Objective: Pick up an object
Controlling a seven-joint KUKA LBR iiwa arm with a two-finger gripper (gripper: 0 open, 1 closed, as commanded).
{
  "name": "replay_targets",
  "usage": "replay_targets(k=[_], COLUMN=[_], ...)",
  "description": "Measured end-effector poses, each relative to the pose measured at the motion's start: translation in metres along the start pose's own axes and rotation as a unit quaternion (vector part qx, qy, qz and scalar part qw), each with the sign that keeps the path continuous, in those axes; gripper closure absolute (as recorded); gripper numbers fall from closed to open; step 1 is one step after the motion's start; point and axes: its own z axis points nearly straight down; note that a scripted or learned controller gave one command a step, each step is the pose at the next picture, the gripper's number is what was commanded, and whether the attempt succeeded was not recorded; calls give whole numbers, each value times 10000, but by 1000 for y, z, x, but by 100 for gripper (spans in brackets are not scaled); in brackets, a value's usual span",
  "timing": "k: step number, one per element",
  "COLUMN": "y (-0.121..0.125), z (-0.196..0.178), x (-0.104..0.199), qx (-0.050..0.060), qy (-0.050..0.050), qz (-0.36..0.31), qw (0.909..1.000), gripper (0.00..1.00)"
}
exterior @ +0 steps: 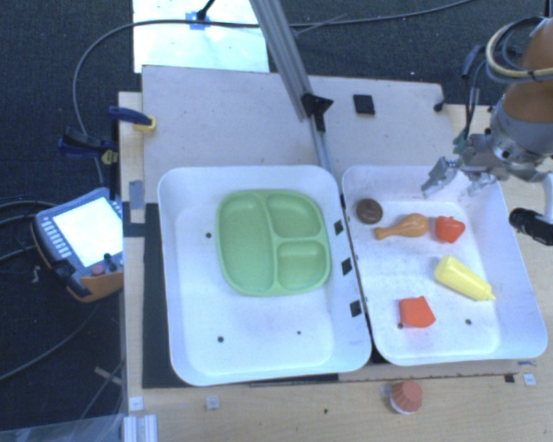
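The gripper [459,179] is seen above the far edge of the right bin [516,334]; its two fingers are spread apart and nothing is held between them. Just below it, toward the near side, a red pepper [449,229] is found, and beside that a chicken drumstick [404,227]; the drumstick's long axis is laid across the bin, thick end toward the pepper. A brown ball [369,212], a yellow corn cob [463,279] and an orange block [416,312] are placed farther off; the pepper is judged the nearest candidate, reached by a short descent toward the viewer.
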Motion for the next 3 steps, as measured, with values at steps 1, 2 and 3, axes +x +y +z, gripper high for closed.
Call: replay_targets(k=[1,2,3], y=[3,8,6], z=[-8,51,93], x=[1,-5,-6], qx=[-64,-49,-57], qy=[-11,-12,-14], qz=[-14,-3,2], qw=[10000,10000,10000], gripper=[0,0,0])
